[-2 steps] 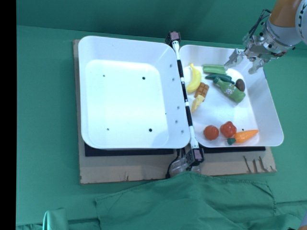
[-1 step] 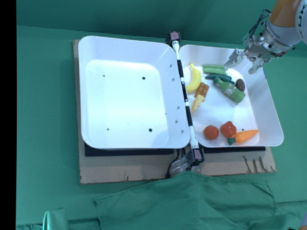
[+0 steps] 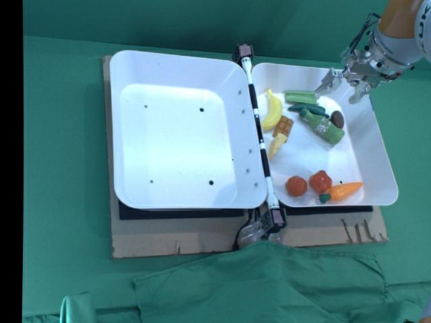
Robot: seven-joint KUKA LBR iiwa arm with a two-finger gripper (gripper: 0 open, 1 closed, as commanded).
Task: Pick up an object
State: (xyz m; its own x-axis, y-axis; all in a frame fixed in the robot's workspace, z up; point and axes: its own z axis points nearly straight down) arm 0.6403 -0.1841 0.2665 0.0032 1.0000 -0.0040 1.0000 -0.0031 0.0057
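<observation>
Nothing legible anywhere. No lettering, label, brand or number readable on the two shallow white plastic bins (image 3: 182,73), on the small toy foods, or on the brown cardboard sheet (image 3: 202,244) under them.

Two white bins are seen side by side on a cardboard sheet (image 3: 202,244) over green cloth. The left bin (image 3: 135,66) is beside the right bin (image 3: 377,173), w/ a jointed rod (image 3: 259,136) running between them. In the right bin are held a banana (image 3: 273,110), green veg (image 3: 301,98), a green bottle (image 3: 323,128), a brown item (image 3: 337,119), a corn-like piece (image 3: 281,133), a tomato (image 3: 296,186), a red pepper (image 3: 320,180) & a carrot (image 3: 343,191). The gripper (image 3: 344,89) is hung above the bin's far right corner, fingers spread apart, nothing between them.
</observation>
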